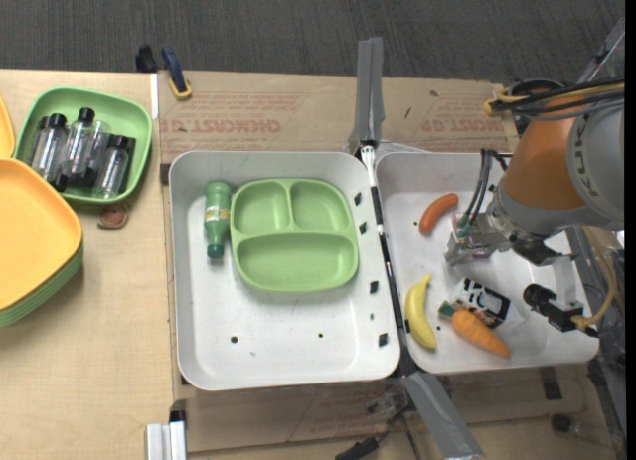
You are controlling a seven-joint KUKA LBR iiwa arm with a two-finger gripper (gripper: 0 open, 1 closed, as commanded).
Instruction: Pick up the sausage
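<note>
Left bin [199, 349]: green plastic divided tray [294, 232], green bottle [217, 218] at its left.
Right bin [397, 190]: red-orange sausage [438, 213] behind yellow banana [420, 312] and orange carrot [480, 333].

**Carpet, cardboard and a pale wood worktop**

Dark grey carpet [298, 1] covers the floor along the top of the view. Below it lies a pale wood worktop [79, 379], lit evenly with soft shadows. Brown printed cardboard [258, 115] is spread over its middle and right part. A grey metal bar [369, 90] runs upright across the cardboard's far edge.

Green divided plate [294, 232], green bottle [216, 218] left bin; banana [420, 312], carrot [480, 333] right bin.
</note>
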